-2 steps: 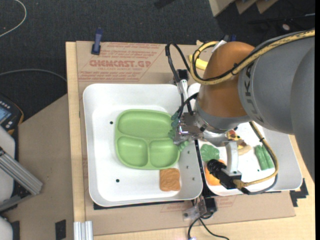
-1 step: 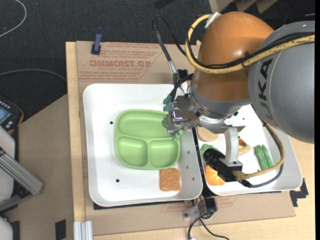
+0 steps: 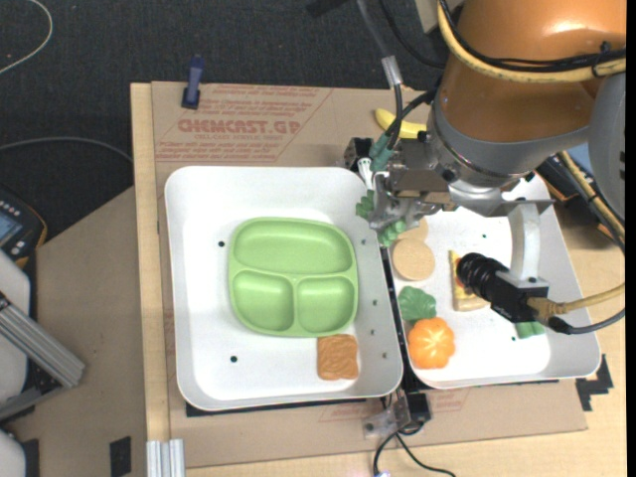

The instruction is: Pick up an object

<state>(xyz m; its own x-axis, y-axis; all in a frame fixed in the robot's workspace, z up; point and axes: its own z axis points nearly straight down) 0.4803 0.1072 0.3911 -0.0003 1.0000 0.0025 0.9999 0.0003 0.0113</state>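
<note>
Camera view: the gripper (image 3: 391,212) stands over the top-left corner of the right bin (image 3: 482,366), close to the wall it shares with the left bin (image 3: 199,266). Its opening is masked by the wrist body; I cannot tell whether it is wide or narrow, nor whether it holds anything. A green bit (image 3: 397,229) shows right at its lower edge; held or merely lying there, undetermined. The nearest clear candidate is the tan disc (image 3: 413,261), flat on the bin floor just beside the gripper, toward the view's bottom and slightly right. It is round, so no axis governs the approach. Further down the same line lie a leaf (image 3: 417,301) and an orange (image 3: 430,343), touching each other. A plate (image 3: 293,276) and a brown piece (image 3: 338,356) sit in the left bin, across the wall. Judgement: a short shift toward the view's bottom, then a descent, would suit the disc.
</note>
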